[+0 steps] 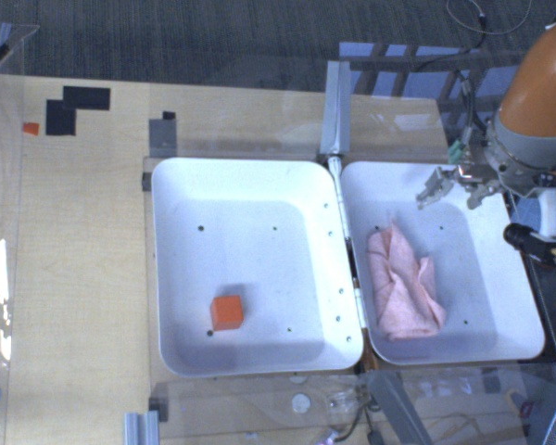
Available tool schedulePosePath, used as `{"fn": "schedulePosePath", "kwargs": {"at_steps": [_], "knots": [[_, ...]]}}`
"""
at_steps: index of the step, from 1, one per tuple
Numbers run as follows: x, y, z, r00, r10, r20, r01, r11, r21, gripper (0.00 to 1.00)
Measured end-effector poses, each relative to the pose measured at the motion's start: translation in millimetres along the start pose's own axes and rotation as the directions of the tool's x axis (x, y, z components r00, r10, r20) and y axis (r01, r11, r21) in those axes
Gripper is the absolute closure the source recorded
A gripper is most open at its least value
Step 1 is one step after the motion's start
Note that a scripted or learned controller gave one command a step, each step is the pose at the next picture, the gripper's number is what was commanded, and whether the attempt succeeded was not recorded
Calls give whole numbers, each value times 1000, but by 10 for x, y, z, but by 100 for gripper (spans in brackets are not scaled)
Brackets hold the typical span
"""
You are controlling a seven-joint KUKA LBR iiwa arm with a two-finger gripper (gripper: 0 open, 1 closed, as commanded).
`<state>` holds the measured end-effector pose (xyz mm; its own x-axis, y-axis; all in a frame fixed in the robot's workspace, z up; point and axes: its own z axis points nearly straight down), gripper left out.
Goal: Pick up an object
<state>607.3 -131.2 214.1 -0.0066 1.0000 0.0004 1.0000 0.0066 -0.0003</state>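
Note:
A crumpled pink cloth (404,286) lies in the right bin (482,341), left of its middle. A small orange block (227,312) rests in the left bin (259,193) toward its front. My gripper (454,188) hangs over the back of the right bin, above and to the right of the cloth. Its two fingers are spread apart and nothing sits between them. The arm's orange band (542,82) shows at the upper right.
A grey metal divider (334,119) runs between the bins at the back. Black blocks (74,108) and a small orange tag (31,129) sit on the wooden bench at far left. Cables and frame parts crowd the right edge.

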Motion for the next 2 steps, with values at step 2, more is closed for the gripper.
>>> {"fn": "schedulePosePath", "kwargs": {"at_steps": [2], "knots": [[-43,23,1229,997,-75,4,75,997,-15,0]]}}
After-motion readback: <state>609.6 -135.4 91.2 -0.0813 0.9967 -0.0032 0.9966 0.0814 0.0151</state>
